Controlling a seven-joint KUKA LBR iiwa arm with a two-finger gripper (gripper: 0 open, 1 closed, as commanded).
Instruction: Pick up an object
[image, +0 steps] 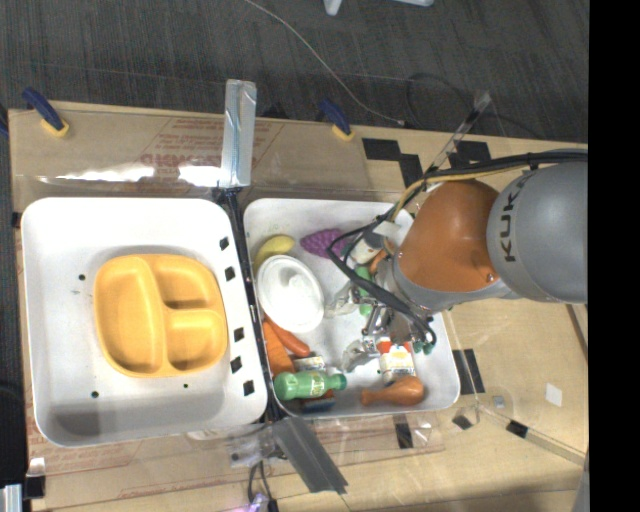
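Low in the right-hand white bin (440, 352), my gripper (385, 335), grip state untellable, hangs over a small red-and-white carton (396, 358), probably light and stiff, best pinched across its flat sides.

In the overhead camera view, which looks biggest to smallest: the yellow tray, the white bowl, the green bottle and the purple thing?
1. yellow divided tray
2. white bowl
3. green bottle
4. purple item, though the arm covers part of it, so its rank against the bottle is unsure.
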